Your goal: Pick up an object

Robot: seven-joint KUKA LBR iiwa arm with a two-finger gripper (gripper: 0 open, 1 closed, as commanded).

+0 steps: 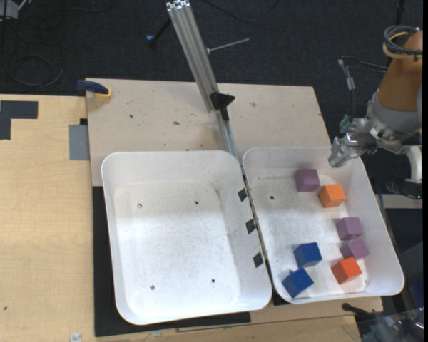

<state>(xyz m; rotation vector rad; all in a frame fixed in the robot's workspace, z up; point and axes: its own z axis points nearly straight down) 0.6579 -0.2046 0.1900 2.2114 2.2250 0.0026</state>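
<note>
Cubes were all sitting in the right bin, seven of them: a purple cube near the top, an orange cube just beside it to the lower right, two more purple cubes stacked down the right side and nearly touching each other, a red-orange cube below those, and two blue cubes toward the bottom middle. The left bin sat right alongside, sharing the middle edge where a few small black clips were lined up.

From the camera view, the gripper hung over the top right rim of the right bin, above and to the right of that first purple cube, and apart from it. The orange cube was below it, slightly left. Honestly couldn't tell how far the pincer was spread, it was just a grey blob at that angle, and I saw nothing caught in it.

A slanted aluminium rail ran up from the gap between the bins, and a small blue and yellow clamp sat at the bench's far left corner.
</note>
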